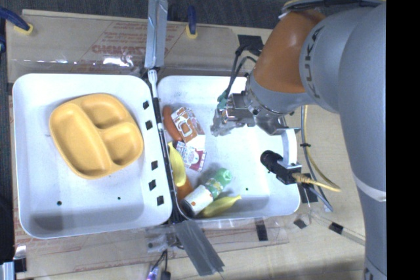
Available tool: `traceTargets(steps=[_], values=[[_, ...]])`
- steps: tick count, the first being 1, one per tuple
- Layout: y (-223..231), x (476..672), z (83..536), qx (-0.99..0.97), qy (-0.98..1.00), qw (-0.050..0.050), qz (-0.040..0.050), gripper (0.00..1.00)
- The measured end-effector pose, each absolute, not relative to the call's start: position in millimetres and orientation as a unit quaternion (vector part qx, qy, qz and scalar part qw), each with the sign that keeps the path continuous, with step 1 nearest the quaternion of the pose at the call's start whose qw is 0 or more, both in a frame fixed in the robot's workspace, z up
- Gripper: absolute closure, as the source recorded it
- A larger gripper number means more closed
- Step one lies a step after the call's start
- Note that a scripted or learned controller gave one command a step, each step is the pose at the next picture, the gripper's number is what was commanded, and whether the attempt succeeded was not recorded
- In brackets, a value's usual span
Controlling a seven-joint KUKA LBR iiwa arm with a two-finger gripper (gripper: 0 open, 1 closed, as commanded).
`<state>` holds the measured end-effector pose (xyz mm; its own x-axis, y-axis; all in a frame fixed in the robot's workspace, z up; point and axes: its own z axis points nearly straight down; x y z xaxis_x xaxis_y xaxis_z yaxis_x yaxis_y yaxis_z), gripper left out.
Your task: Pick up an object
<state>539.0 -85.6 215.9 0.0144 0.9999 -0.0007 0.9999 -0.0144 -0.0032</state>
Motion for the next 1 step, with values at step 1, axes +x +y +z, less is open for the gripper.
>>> traceTargets(steps=[1], values=[[-85.4,538.9,215.4,-0.712,-0.702,0.001,0.0016,0.0]])
